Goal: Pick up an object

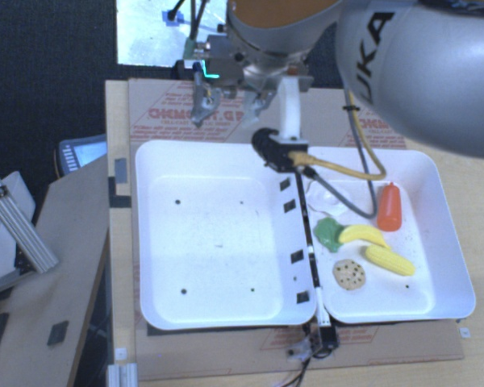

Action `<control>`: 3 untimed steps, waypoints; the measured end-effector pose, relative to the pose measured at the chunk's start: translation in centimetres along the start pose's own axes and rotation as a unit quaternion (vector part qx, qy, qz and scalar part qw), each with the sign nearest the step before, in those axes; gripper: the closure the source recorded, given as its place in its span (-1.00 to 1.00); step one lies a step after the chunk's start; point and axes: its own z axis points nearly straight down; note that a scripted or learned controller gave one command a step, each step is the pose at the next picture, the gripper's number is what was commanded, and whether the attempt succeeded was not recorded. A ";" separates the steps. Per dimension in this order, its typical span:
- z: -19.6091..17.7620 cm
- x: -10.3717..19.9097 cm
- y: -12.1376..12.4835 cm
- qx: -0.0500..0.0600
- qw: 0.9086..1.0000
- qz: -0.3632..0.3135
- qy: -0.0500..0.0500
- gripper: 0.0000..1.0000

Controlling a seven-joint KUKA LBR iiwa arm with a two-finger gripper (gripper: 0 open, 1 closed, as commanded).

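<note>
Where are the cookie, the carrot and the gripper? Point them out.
cookie (349, 275), camera view, middle of its top face.
carrot (390, 206), camera view, middle of its orange body.
gripper (229, 110), camera view, midway between its fingertips.

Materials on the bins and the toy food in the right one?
Bins: likely moulded plastic, smooth white with rounded rims. Carrot, banana, corn: probably glossy plastic, flat saturated colours. Cookie: looks matte, speckled; material unclear.
</note>
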 end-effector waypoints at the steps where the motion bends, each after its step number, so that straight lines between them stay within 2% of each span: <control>1: -1.1 0.1 0.0 -0.001 1.000 -0.001 0.001 1.00; 2: -1.1 0.0 0.0 -0.001 1.000 -0.001 0.001 -1.00; 3: -2.3 0.1 0.1 -0.002 1.000 -0.003 0.002 1.00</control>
